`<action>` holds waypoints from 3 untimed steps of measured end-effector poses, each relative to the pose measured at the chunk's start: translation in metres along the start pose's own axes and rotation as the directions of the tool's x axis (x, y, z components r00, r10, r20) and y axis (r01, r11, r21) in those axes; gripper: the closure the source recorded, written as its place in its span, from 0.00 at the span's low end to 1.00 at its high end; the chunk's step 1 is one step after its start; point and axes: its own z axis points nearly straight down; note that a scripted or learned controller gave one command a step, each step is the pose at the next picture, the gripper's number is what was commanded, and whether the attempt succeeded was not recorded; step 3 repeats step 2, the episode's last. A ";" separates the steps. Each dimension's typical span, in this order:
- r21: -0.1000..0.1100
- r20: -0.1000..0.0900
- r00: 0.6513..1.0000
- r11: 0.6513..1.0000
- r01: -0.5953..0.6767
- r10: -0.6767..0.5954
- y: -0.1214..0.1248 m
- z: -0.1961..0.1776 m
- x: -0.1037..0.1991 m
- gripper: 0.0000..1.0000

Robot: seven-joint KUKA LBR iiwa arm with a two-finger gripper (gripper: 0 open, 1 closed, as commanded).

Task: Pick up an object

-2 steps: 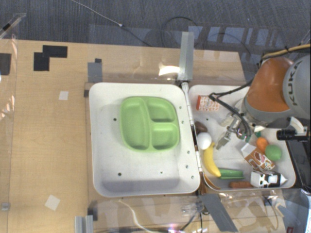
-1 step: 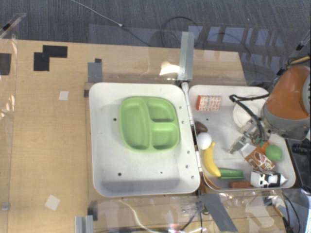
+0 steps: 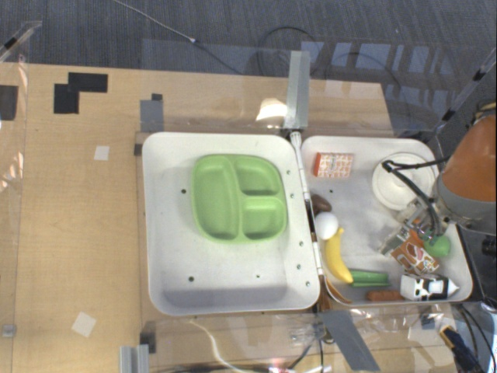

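We work in the right-hand shallow white bin (image 3: 365, 148), where the two-finger gripper (image 3: 411, 235) hangs low over the near right corner. Its metal fingers (image 3: 397, 239) are blurred against the clutter, so we cannot tell whether they stand wide, narrow, or closed on anything.

The likeliest target, in our judgement, is the flat brown-and-orange printed packet (image 3: 415, 256) lying just under the fingertips. It is crowded: a small green round piece (image 3: 439, 246) touches its right side and a black-and-white cow-patterned toy (image 3: 427, 288) lies just beside it toward the bin's near wall.

To do this step well, we centre the fingers over the packet alone, descend straight, and close across its narrower side. We keep the fingertips off the neighbours, since a shared grasp probably slips.

The yellow banana (image 3: 337, 259), the green cylindrical stick (image 3: 369, 277) and the white ball (image 3: 325, 224) lie well apart to the left and need no attention.
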 end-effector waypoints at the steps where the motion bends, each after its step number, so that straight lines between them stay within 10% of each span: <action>1: -0.001 0.004 0.995 0.995 -0.098 0.098 0.012 -0.001 0.045 0.00; 2: -0.007 0.011 0.996 0.996 -0.091 0.091 0.015 -0.014 0.043 1.00; 3: -0.007 0.011 0.996 0.996 -0.091 0.091 0.015 -0.014 0.043 1.00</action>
